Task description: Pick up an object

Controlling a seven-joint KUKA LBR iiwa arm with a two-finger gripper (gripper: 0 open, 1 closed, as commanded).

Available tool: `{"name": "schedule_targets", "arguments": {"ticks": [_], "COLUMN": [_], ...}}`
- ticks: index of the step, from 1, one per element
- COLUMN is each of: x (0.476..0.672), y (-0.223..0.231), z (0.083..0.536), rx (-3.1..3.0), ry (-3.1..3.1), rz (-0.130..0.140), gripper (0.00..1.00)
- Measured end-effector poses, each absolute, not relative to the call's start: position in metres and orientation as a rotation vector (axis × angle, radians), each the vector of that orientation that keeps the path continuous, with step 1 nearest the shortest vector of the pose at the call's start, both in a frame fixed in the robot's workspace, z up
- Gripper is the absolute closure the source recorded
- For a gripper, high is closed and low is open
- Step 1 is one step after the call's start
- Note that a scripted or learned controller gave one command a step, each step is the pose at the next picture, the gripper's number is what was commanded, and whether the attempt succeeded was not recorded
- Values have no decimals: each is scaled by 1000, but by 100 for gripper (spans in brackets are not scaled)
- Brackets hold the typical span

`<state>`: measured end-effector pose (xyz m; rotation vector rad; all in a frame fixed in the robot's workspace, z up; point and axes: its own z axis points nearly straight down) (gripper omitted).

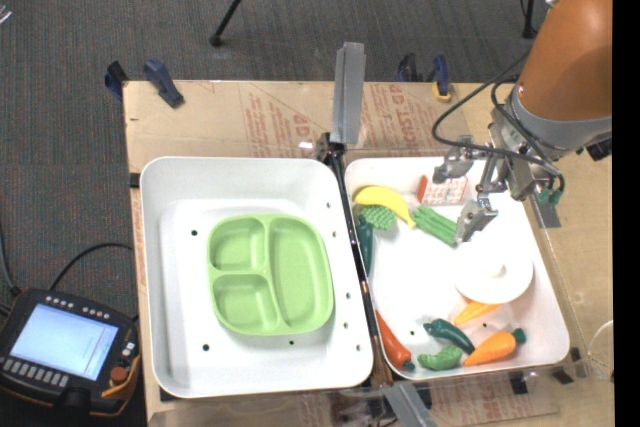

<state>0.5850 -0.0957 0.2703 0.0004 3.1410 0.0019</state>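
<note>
Objects wait in the right bin as the arm hovers above them

Objects for the pick lie in the right-hand shallow white plastic bin point(548, 300): a yellow toy banana point(385, 202) near the bin's far left corner, a ridged green toy vegetable stick point(435, 224) just beside it, a small red-and-white printed carton point(444, 189) at the far edge, a round white plastic lid or dish point(494, 279) near the right wall, and a cluster at the near edge made of an orange toy carrot point(492, 348), a dark green toy pepper point(448, 334) and a red toy chili point(393, 345).

We see the grey arm's gripper point(474, 221) hanging over the middle of that bin, close above the green stick and the white dish. Whether the jaws are spread or closed we cannot tell from this slanted view, and we see nothing caught between them. We judge the step in hand to be the approach: nothing is lifted yet. The next move, as we read it, calls for settling on one target, lining the jaws across its narrow side, and descending without nudging its neighbours; the green stick looks nearest.

The left-hand white bin point(160, 215) carries a light green divided plastic tray point(270, 273).

On writing, the brown cardboard surface point(240, 120) shows red printed lettering, reversed or upside down and too faint for us to read. The carton's print is too small to make out.
</note>
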Motion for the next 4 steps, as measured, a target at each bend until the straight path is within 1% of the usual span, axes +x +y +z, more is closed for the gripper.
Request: {"name": "schedule_targets", "arguments": {"ticks": [1,2,3,4], "x": [601,507,581,524], "y": [-139,-170,-186,-121], "z": [131,86,88,87], "rx": [27,-77,13,-74], "ry": [3156,3144,3139,3142], "rz": [7,3,2,6], "gripper": [0,0,0,0]}}
